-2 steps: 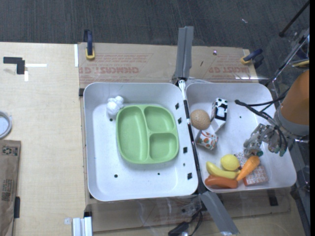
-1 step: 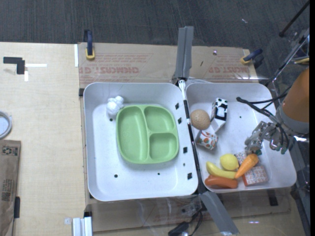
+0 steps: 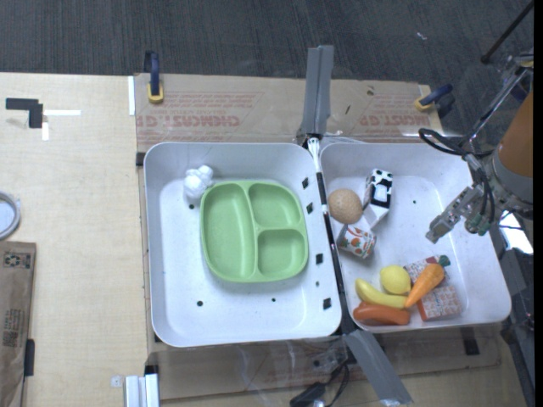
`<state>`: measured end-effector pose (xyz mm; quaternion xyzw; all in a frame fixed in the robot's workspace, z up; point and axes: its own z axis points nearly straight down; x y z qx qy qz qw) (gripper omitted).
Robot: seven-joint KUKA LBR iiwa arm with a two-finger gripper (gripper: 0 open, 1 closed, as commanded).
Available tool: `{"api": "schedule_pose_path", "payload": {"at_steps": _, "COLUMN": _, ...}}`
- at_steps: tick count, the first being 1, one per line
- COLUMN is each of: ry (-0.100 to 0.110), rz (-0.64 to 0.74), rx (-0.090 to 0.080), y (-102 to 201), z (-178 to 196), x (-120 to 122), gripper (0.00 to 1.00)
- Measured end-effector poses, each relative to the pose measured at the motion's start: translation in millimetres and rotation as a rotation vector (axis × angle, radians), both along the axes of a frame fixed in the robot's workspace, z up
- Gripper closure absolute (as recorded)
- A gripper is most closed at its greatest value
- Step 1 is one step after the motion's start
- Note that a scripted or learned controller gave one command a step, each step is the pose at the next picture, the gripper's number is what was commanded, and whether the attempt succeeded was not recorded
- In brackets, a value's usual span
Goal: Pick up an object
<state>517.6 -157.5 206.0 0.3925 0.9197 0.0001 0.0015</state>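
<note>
Gripper [image 3: 447,225] hovers over right bin [image 3: 475,185], right side, above bare floor; finger state cannot be told, nothing seen between them. Egg [image 3: 344,205], cow toy [image 3: 379,188], lemon [image 3: 394,279], carrot [image 3: 425,284] lie left and near. Green tray [image 3: 253,230] in left bin [image 3: 170,253]

Arm: entered from the right edge of the frame, at mid height; part of its orange band showed at the far right, upper middle.
Wrist: angled down and toward the left, with dark cables looping above it.
Gripper [image 3: 445,225]: sat at the right of the frame, just below mid height, pointing lower left, nothing visible between its tips.
</note>
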Motion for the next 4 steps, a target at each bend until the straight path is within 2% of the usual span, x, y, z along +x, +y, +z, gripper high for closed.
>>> {"api": "schedule_pose_path", "payload": {"at_steps": 1, "ry": 0.003, "rz": -0.402, "rx": 0.000, "y": 51.1, "z": 15.9, "x": 25.4, "gripper": 1.00}}
{"api": "schedule_pose_path", "payload": {"at_steps": 2, "ry": 0.007, "rz": -0.754, "rx": 0.000, "y": 77.3, "z": -15.8, "x": 6.2, "gripper": 1.00}}
{"api": "schedule_pose_path", "payload": {"at_steps": 3, "ry": 0.007, "rz": -1.013, "rx": 0.000, "y": 81.8, "z": -15.6, "x": -40.6, "gripper": 1.00}}
{"api": "schedule_pose_path", "payload": {"at_steps": 4, "ry": 0.003, "rz": -1.300, "rx": 0.000, "y": 105.8, "z": -15.4, "x": -39.7, "gripper": 1.00}}
